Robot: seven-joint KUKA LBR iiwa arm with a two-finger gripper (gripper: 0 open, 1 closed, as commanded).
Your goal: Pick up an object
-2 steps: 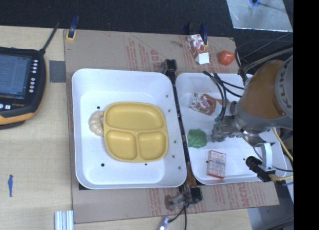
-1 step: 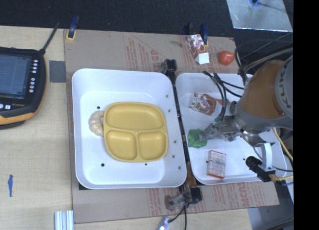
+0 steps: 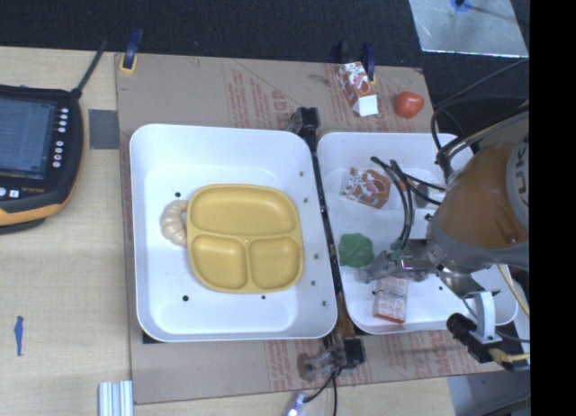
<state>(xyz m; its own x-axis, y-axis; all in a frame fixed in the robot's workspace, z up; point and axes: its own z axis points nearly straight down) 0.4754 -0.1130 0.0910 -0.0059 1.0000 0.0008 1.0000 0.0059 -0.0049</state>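
My gripper (image 3: pixel 387 266) hangs low over the right bin (image 3: pixel 421 155), near its front left part. It sits just right of a green leafy item (image 3: pixel 354 248) and right above a small red and white packet (image 3: pixel 391 302). A brown snack packet (image 3: pixel 366 187) lies further back in the same bin. The grey and orange arm covers the bin's right side. In the left bin (image 3: pixel 153 225) lies a yellow divided plate (image 3: pixel 243 236), with a beige round item (image 3: pixel 172 221) tucked at its left edge.
Behind the right bin, on the cardboard, stand a small carton (image 3: pixel 357 88) and a red ball-like fruit (image 3: pixel 409 104). A control tablet (image 3: pixel 31 153) rests on the bench at far left. Black cables (image 3: pixel 405 185) loop over the right bin.
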